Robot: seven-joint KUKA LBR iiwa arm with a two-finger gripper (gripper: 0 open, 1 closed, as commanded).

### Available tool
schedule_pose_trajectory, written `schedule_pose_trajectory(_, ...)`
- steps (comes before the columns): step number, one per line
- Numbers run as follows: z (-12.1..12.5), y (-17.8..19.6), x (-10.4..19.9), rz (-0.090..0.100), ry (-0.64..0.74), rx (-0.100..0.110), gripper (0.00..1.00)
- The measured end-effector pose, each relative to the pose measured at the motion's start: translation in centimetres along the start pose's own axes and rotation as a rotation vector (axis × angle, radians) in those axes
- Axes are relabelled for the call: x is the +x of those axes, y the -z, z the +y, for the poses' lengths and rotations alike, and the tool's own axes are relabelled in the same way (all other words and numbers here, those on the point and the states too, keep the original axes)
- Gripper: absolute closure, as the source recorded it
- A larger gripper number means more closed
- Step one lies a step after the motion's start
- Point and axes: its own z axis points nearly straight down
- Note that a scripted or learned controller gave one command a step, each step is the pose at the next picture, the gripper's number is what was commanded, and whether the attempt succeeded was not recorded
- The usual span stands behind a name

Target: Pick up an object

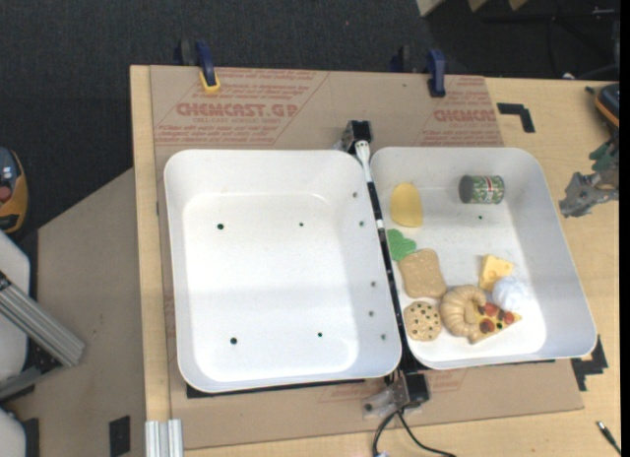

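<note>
Gripper (587, 190) sits at the far right of the scene, a small grey metal shape over the brown board (266, 105), just outside the right rim of the right bin (551, 248). It is too small and blurred to tell whether it is released or clenched, and nothing can be seen in its grasp.

All the loose things lie in the right bin, mostly on its left and near side. A yellow lump (407, 204) rests far and left, close to the wall shared with the left bin (197, 278). To its right, well apart from it, a small can (481, 188) with a green label lies on its side. Nearer than the yellow lump comes a green piece (400, 244), which touches a tan slice of bread (423, 272). A round cookie (422, 320) with dark chips lies just nearer than the slice, by the near left corner. Right of the cookie and touching it is a curled brown pastry (461, 309), and a small red and yellow piece (499, 320) lies against the pastry's right side. A yellow cheese wedge (496, 270) sits a little farther back, with a white lump (510, 293) touching its near edge.

The left bin shows four dark dots on its floor. A black clip (357, 135) joins the two bins at the far end. Two blue clamps (206, 58) grip the far edge of the board, which bears red lettering.
</note>
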Motion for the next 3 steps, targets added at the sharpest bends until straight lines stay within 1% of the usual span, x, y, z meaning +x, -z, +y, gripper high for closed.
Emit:
schedule_pose_trajectory(1,-5.4,-13.1,0.5,0.010,0.002,0.014,1.00)
schedule_pose_trajectory(2,-4.9,-11.3,0.4,0.002,0.005,0.000,1.00)
schedule_pose_trajectory(3,-4.9,-10.3,0.4,0.001,0.004,-0.003,1.00)
